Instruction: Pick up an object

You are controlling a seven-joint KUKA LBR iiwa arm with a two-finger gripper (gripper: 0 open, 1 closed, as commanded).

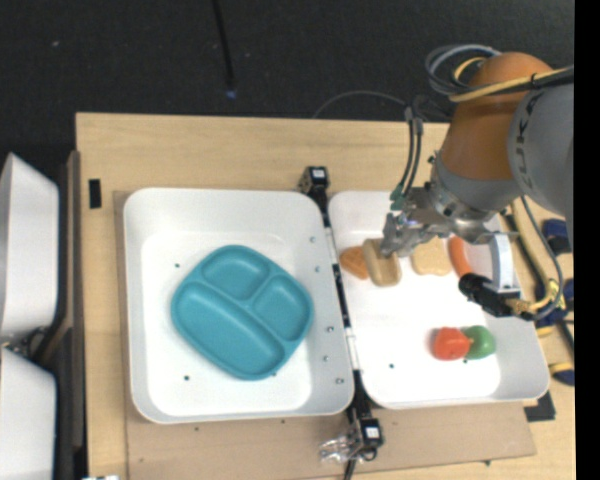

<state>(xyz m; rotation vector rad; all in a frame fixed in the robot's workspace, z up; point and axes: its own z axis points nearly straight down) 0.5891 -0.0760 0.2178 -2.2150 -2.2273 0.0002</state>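
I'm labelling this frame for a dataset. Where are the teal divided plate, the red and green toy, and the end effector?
teal divided plate (242,310): camera view, centre ridge.
red and green toy (462,343): camera view, its middle.
end effector (398,240): camera view, at its tips.

— What carries it all?
— A light wooden table (230,148), set against a dark floor.
— And what sits directly on it?
— Two shallow white bins side by side, their inner edges touching: the left bin (140,298) and the right bin (410,383).
— Anything else?
— Small black clamps at the seam, one at the far end (314,179), one near (365,431).
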